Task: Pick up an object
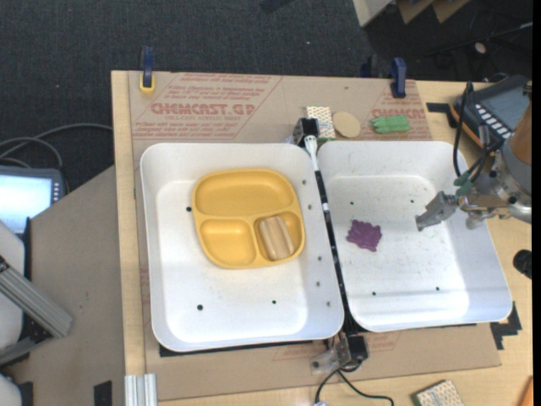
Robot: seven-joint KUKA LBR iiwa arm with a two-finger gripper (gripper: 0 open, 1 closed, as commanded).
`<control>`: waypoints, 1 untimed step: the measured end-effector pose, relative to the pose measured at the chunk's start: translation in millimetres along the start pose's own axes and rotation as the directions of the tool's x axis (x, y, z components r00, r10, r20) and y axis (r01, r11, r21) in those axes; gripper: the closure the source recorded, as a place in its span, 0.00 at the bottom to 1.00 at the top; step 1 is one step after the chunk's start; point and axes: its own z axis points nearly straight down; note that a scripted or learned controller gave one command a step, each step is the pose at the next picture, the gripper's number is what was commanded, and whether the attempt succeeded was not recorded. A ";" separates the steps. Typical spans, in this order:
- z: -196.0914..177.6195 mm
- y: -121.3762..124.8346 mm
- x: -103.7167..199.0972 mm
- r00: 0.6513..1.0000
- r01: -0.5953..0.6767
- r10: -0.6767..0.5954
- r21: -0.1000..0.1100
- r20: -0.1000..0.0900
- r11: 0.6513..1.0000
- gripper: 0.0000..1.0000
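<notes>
Gripper [431, 212] low over right bin [473, 307], toward its right half; nothing between the fingers. Finger spacing not resolvable at this angle: cannot tell.

Nearest object: purple piece [365, 234], flat on the bin floor, left of the gripper, apart from it, near the centre divider.

Left bin [161, 252]: yellow divided tray [246, 216], tan block [273, 236] lying in its lower right compartment.

Behind the bins on the board: tan disc [346, 123], green piece [390, 125], both outside the bins.

Risks, judged:
- Purple piece looks thin and flat; fingers closing above it likely to come up with nothing, or to slide it along the floor.
- Descent offset to the right would miss it altogether.
- Piece near the divider wall; a nudge could push it against the rim, where one finger has no room.

Unclear: arm cut off at right edge; wrist and cabling hide the gripper base; purple piece's shape and material too small to read.
</notes>
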 end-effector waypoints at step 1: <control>77.7 -4.8 16.2 1.000 0.001 -0.001 0.010 -0.003 1.000 0.00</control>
